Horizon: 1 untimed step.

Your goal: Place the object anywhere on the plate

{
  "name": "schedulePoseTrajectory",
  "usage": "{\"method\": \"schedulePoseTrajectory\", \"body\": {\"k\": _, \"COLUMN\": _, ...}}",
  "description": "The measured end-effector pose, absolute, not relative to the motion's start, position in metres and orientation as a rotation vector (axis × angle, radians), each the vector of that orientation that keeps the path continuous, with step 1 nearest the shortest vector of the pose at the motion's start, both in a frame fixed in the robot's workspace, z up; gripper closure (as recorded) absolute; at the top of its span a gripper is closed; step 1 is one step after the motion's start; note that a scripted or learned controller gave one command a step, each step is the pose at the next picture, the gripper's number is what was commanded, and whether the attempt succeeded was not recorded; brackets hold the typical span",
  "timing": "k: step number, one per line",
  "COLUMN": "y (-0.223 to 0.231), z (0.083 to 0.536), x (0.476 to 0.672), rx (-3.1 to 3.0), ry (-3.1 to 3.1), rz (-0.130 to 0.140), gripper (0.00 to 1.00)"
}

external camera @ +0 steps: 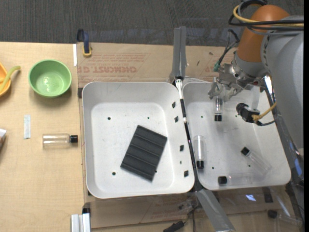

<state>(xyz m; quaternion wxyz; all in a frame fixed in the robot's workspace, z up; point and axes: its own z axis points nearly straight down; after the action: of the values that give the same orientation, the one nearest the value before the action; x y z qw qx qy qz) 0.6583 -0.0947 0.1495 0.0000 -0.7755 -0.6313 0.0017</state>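
A small black cap is seen lowest in the view, to the right of the plate and a little nearer the camera. The plate, dark, ribbed and rectangular, lies tilted on the floor of the left bin. To its right, just past the wall between the bins, a clear vial lies in the right bin. A second vial lies further right of the plate. A third, small vial sits up and to the right of the plate, directly under the hand. This third vial is judged to be the task's object.

Whether the hand is open, closed or gripping the vial cannot be told. Contact cannot be confirmed.

The vial is judged light, stiff and smooth. Being round, it is expected to roll on the ribbed plate once released. It is best taken across the middle of its body, clear of the black cap.

Counted: two bins, one plate, three vials in the right bin, one loose cap. Left of the plate, on the counter, one further vial and one green bowl are found.
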Motion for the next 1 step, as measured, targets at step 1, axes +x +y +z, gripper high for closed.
{"method": "schedulePoseTrajectory", "body": {"k": 1, "y": 0.0087, "z": 0.1910, "x": 0.6214, "rx": -2.386, "ry": -2.042, "rz": 0.005, "gripper": 1.00}}
